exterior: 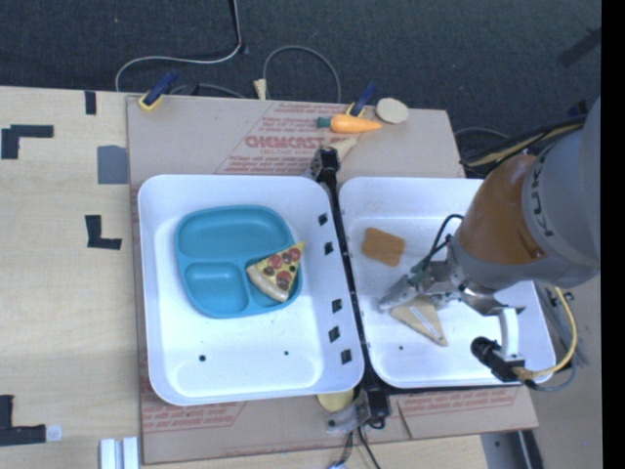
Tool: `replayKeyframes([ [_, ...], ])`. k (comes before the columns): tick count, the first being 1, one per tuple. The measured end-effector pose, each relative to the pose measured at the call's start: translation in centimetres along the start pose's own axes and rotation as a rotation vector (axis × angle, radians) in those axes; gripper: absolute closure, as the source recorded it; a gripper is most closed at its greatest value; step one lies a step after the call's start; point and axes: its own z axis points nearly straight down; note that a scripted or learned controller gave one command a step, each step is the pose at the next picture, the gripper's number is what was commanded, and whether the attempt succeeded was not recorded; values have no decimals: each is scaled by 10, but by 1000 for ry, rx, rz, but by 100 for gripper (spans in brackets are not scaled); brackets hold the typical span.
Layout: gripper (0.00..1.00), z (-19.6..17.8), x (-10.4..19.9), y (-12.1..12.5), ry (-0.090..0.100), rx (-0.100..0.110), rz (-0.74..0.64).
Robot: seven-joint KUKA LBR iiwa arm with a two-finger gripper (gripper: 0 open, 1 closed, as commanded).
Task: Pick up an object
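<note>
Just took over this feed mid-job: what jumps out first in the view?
The grey arm reaches in from the right, its gripper low in the right bin, right by a pale wedge, with a brown square just beyond. In the left bin sits a blue tray with a pizza slice on its right compartment. A toy carrot lies on the cardboard behind the bins.

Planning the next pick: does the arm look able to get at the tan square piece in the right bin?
Probably yes. The tan square piece lies flat and alone on the right bin floor, apart from the end effector, which sits by the wedge-shaped piece. Nothing covers it.
</note>
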Motion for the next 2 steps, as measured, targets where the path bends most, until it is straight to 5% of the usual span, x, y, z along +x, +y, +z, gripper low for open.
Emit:
replayKeyframes([
  [1, 100, -15, 0, 2, -1, -2, 0],
  [2, 100, -108, 97, 20, 5, -4, -12],
])
